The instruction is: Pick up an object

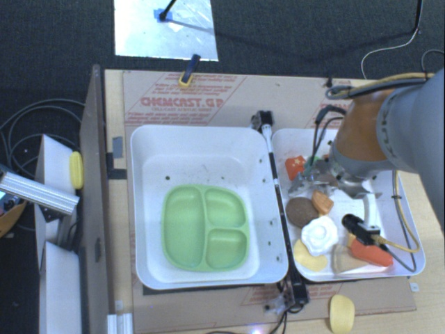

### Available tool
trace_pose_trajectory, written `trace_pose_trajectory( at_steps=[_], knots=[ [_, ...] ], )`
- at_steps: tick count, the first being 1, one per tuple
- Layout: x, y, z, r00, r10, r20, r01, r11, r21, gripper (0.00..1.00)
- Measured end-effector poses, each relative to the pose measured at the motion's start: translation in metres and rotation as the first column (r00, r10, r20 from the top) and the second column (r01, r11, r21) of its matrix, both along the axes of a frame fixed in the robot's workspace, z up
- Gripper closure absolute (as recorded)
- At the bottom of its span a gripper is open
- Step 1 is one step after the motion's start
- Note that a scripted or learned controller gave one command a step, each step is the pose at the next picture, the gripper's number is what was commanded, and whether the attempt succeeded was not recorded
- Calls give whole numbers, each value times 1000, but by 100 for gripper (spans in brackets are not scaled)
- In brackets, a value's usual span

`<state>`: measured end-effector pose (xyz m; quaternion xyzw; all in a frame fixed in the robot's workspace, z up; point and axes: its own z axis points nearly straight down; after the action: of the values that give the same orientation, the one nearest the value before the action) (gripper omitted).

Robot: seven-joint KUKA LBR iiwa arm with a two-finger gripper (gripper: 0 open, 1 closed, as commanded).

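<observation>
One gripper (311,179) low in right bin (410,221), finger state unclear, orange piece (322,202) just beside it

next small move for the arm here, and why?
Probably ease the gripper straight down toward the small orange piece just below it. The gripper hangs over the right bin, nothing shows held, and that piece lies nearest, beside the brown round object.

The arm (389,127) reaches over the right bin (410,228), its wrist above a red piece (295,165), a brown disc (301,211), an orange chunk (322,202), a white piece (320,234) and a carrot (370,253). The left bin (149,158) holds a green tray (205,227). A yellow block (341,313) lies on the bench.
</observation>
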<state>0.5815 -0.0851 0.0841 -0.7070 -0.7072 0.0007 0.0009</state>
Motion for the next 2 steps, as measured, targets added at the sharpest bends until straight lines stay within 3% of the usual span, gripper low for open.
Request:
trace_pose_trajectory(
  at_steps=[1, 2],
  knots=[
    [-38, -9, 0, 1000, 0, 2, 0, 1000, 0, 0],
    [-36, -9, 11, 1000, 1, 6, -1, 1000, 0, 100]
  ],
)
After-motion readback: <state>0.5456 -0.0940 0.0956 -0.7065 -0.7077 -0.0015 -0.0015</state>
